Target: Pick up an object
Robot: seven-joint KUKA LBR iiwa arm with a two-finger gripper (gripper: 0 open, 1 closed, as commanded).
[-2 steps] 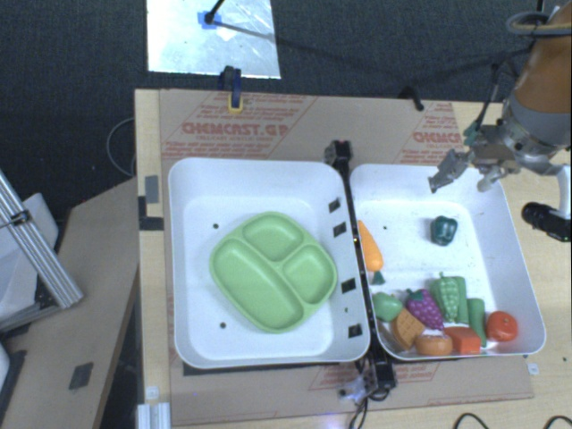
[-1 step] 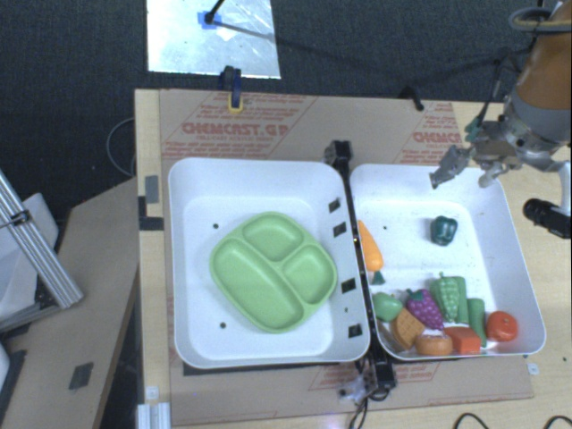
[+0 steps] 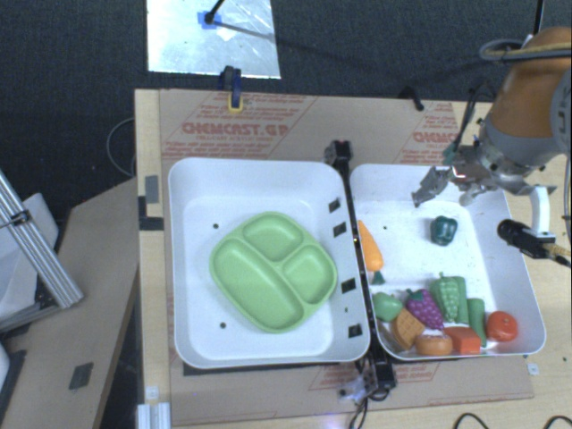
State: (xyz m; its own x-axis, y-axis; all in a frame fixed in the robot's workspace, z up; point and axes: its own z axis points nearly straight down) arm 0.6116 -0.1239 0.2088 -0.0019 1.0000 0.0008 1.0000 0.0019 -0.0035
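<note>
My gripper [image 3: 450, 189] hangs over the far part of the right bin [image 3: 514, 266], open, with nothing between its spread fingers. A dark green toy pepper [image 3: 443, 231] lies by itself just below the gripper, apart from it. An orange carrot [image 3: 370, 248] rests against the bin's left wall. Several toy foods crowd the near end: a green round piece [image 3: 387, 307], purple grapes [image 3: 424, 309], a green ridged vegetable [image 3: 450, 295] and a red tomato [image 3: 502, 326].
The left bin [image 3: 192, 239] holds a light green divided plate [image 3: 273, 271]. A black divider with clips [image 3: 347, 239] runs between the bins. The arm's grey and orange wrist [image 3: 527, 105] stands over the right bin's far right corner.
</note>
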